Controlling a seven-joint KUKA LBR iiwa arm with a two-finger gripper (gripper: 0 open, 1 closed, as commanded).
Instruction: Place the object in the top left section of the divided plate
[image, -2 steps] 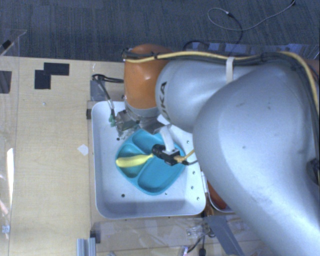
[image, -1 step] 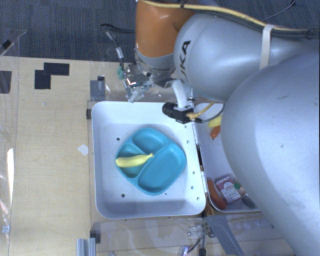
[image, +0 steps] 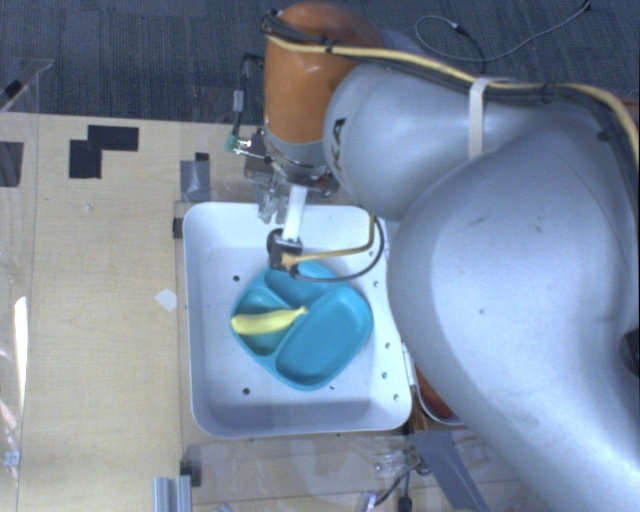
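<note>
The pincer (image: 270, 208) hangs over the far rim of the shallow white plastic bin (image: 203, 330); whether it is apart or together cannot be told. The soft-looking, curved yellow banana-shaped object (image: 266, 321) lies below it in camera view, towards the near side. It rests in the left small compartment of the glossy blue divided plate (image: 330, 345), with its long axis running left-right and its right tip at the divider ridge.
</note>
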